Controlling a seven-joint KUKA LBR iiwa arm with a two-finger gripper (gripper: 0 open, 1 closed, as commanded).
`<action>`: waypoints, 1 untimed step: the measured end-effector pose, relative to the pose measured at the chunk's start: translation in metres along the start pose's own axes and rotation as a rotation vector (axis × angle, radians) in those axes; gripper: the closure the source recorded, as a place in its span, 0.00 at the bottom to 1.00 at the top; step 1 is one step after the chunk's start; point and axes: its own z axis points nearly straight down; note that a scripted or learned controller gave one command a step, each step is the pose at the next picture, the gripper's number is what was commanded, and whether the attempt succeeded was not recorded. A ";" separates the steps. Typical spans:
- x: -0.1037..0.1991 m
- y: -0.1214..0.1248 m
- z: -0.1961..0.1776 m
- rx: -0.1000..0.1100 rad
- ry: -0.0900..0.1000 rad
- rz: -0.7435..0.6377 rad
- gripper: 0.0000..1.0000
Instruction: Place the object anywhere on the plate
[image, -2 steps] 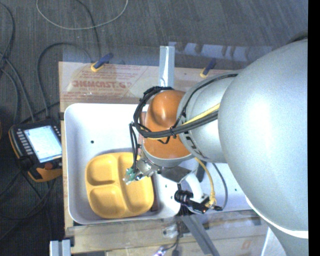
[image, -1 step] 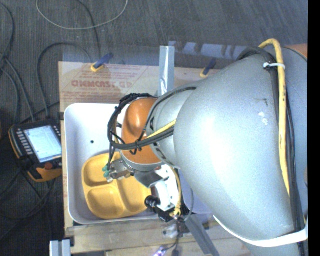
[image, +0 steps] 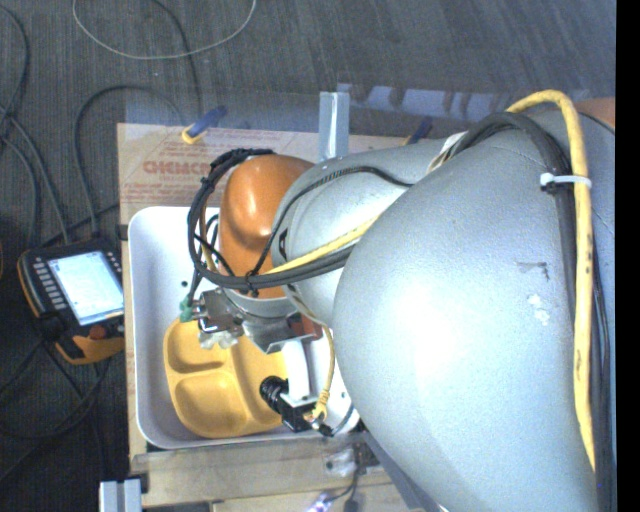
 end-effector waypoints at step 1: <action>-0.041 0.077 -0.045 -0.001 -0.001 0.338 1.00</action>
